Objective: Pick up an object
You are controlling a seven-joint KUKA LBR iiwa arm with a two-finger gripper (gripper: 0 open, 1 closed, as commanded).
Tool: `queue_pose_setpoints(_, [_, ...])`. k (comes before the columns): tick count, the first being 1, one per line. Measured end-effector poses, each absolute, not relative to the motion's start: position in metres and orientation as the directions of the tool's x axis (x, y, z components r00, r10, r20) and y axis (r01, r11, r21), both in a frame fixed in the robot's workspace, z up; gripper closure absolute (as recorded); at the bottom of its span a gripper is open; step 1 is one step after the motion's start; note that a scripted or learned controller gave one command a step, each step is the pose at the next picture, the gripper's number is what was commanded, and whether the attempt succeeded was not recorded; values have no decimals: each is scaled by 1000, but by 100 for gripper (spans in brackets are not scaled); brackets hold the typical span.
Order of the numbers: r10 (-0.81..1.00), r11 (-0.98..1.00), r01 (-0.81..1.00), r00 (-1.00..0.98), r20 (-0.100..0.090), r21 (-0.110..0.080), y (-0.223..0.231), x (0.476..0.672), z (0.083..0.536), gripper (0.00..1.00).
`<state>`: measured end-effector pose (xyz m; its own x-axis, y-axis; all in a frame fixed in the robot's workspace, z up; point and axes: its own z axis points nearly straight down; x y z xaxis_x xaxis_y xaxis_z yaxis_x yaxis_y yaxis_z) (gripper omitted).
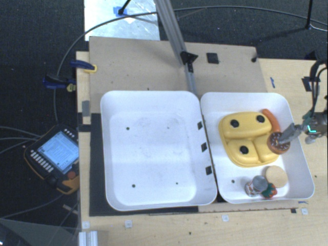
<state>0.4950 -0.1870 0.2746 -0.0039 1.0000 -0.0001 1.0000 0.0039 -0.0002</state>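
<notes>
Pincer (283, 136) low at right bin (302, 188) edge, over brown donut (277, 144); grip state unclear; yellow toy (246, 137) just left of it

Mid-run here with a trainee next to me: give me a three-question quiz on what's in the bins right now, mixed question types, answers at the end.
1. True or false: the large yellow object lies in the left bin.
2. Multiple choice: the hand is nearest to which item? A) the round tan disc B) the brown round object C) the small cluster of items
3. Fill in: the orange piece rests against the ____ object.

Key: 1 false, it lies in the right bin. 2 B. 3 yellow.
</notes>
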Motion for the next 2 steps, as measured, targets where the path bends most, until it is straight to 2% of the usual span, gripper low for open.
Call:
queue_pose_setpoints(1, [1000, 4, 1000, -4, -1, 2, -187, 496, 275, 0])
queue_pose_setpoints(2, [1000, 2, 1000, -2, 0, -1, -188, 501, 232, 0])
